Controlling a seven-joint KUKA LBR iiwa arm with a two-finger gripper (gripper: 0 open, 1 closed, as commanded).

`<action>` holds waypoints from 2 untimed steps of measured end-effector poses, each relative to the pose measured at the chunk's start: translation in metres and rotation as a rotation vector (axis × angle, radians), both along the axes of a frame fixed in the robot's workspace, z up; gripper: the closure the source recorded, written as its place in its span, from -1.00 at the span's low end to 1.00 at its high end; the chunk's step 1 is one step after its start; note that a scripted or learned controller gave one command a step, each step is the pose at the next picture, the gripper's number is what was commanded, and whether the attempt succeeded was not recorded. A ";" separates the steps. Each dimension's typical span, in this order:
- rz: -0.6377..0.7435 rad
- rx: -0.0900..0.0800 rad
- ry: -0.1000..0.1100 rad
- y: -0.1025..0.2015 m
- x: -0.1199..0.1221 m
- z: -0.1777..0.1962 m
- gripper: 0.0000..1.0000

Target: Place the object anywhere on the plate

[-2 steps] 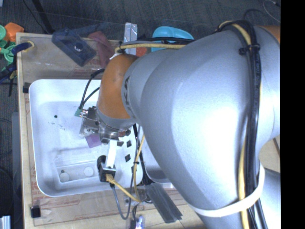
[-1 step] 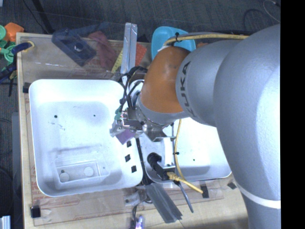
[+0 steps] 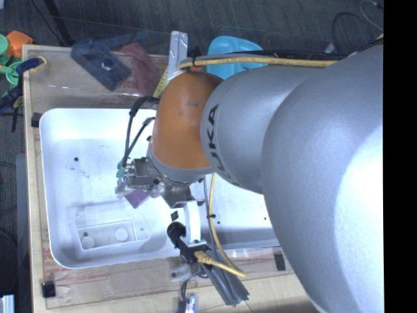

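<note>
Purple object (image 3: 137, 197) sitting just beneath the gripper (image 3: 132, 182), over the left white bin (image 3: 55, 149); not being able to tell whether clenched on it. Moving slowly toward the nearby clear plate (image 3: 107, 232), lowering close before releasing, avoiding the bin wall.

The arm (image 3: 313, 142) fills the right of the frame as a broad, smooth light-grey casing, with dark letters printed sideways near its middle. Left of these sits a rounded orange band (image 3: 186, 122), then a grey collar. Thin black cables (image 3: 133, 132) loop along its left side, and a yellow cable (image 3: 273, 62) runs across the top. The metal claw (image 3: 133, 181) is small and angular.
</note>
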State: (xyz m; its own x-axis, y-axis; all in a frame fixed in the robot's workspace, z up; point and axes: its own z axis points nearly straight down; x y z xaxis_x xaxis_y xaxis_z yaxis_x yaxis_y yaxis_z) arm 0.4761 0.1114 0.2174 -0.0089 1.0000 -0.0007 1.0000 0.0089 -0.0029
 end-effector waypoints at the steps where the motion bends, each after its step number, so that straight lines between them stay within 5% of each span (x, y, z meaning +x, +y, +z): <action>1: 0.039 0.000 0.002 -0.043 0.046 -0.025 1.00; 2: 0.132 0.000 0.003 0.058 0.030 -0.043 1.00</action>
